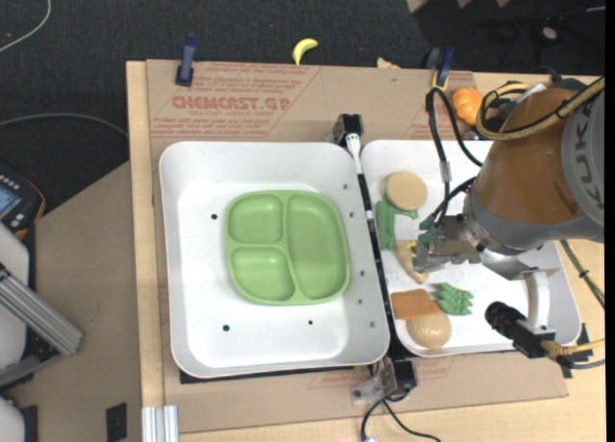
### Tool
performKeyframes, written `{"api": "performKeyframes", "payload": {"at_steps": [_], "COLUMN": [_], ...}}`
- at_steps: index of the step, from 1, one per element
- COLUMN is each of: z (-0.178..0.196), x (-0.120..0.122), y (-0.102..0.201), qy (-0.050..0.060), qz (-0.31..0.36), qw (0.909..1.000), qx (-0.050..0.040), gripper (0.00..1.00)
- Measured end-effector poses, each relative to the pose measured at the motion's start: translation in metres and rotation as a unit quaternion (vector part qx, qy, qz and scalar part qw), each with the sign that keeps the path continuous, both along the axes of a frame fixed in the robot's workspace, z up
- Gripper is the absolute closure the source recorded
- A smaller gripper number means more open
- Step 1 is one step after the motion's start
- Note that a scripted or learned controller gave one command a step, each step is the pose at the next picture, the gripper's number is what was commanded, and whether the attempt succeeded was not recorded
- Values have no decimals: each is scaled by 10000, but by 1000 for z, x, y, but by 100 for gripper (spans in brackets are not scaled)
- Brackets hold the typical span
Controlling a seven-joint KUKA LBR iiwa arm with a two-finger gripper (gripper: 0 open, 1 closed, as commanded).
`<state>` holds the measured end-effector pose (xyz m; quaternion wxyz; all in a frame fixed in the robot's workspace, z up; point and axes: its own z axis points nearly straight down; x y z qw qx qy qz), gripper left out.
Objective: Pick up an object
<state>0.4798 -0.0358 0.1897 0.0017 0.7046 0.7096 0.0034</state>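
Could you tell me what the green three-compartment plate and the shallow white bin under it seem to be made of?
The green three-compartment plate looks like moulded plastic with a smooth, slightly matte finish: uniform colour, rounded dividers, soft highlights. The shallow white bin beneath it also looks like plastic, smooth and faintly glossy, with rounded corners and a formed rim; thin painted metal cannot be ruled out.

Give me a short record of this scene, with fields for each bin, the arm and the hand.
left bin: holds a green divided plate
right bin: holds a round tan piece, a green strip, a small green leafy piece, a brown slice, a pale lump
arm: over the right bin
hand: low in the right bin; grip unclear
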Motion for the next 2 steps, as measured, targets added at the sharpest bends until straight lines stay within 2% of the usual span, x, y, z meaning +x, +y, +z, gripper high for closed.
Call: {"api": "performKeyframes", "payload": {"at_steps": [1, 2], "z": [143, 29], "x": [2, 84], "y": [38, 44], "qy": [-57, 77], "qz": [1, -26], "qw": [10000, 10000], "qx": [2, -15], "gripper": [100, 100]}}
